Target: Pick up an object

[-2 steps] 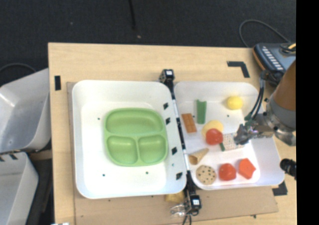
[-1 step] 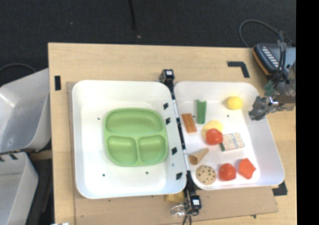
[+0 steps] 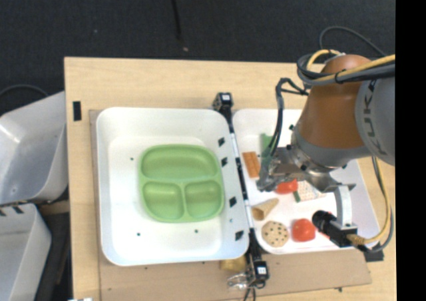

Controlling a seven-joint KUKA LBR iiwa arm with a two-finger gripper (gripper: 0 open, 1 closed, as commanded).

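Currently the grey arm with the orange band [image 3: 333, 110] reaches down into the right shallow white bin [image 3: 249, 120], and its two-finger gripper [image 3: 276, 176] sits low among the toy items there; whether it is open or closed, and whether it holds anything, cannot be told from the overhead camera, because the wrist covers it. Candidate objects lie close by: a small orange rectangular block [image 3: 251, 163] just left of the gripper, a red rounded piece [image 3: 287, 187] touching or just beside it, a tan cone-shaped piece [image 3: 265, 209] below, a round chocolate-chip cookie [image 3: 274, 233] and a red rounded toy [image 3: 303, 229] near the front wall. The left shallow white bin [image 3: 120, 226] carries a green three-compartment plastic plate [image 3: 181, 182]. For a sound grasp, centre on one item only, preferably the red rounded piece. Descend vertically, close fully, then lift straight up, clear of the divider.
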